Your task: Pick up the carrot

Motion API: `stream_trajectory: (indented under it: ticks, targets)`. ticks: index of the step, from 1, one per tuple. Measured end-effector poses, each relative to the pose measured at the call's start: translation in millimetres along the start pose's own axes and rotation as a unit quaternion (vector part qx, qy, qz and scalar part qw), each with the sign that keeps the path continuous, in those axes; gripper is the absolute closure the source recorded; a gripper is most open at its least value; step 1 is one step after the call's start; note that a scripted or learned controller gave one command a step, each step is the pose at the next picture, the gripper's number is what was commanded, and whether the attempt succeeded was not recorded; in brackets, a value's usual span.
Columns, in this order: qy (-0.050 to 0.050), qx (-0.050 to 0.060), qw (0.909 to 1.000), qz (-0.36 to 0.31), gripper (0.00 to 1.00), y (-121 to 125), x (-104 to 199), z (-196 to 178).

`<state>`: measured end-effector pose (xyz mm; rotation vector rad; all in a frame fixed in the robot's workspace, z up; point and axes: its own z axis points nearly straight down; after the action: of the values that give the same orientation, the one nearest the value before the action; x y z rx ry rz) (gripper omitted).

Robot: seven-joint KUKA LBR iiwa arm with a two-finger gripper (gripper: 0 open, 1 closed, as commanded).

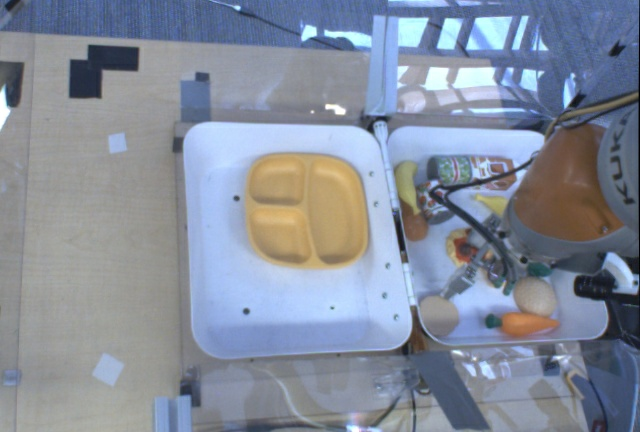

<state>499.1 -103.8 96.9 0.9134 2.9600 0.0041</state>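
Nearest the camera lies the carrot (pixel 527 324), at the near edge of the right-hand bin (pixel 590 328), just below and a little to the right of where our gripper (pixel 468 277) hangs. We cannot tell how the gripper's grasp stands, since the arm's bulk and cables cover that part. We judge the carrot's long axis to run nearly level across the view, green stub end toward the gripper's side and tapered orange tip pointing away to the right.

Several things could go wrong from here, as we judge it. A pale egg-shaped object (pixel 534 296) sits just above the carrot, touching or nearly so, and a descent between them could nudge it or grip it instead. Beside the gripper lie a small round piece (pixel 439 314) on its lower left and bright clutter close underneath, any of which could be caught first. The carrot also lies close against the near bin wall, which could block the closing. A grip along the long axis would likely slip off the taper
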Motion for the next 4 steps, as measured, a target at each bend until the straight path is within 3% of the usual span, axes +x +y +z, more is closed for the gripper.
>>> stream_trajectory:
  ticks: [1,2,3,4]
  targets:
    - [0.006,0.001,0.9901,0.140,0.00,-1.8,-12.0,2.4]
    - [-0.005,-0.003,0.9904,0.138,1.00,-0.4,-18.4,-11.6]
    - [0.016,0.009,0.9729,0.230,1.00,47.2,39.7,-90.2]
    - [0.015,0.004,0.9956,-0.093,1.00,-8.6,-4.3,-204.6]
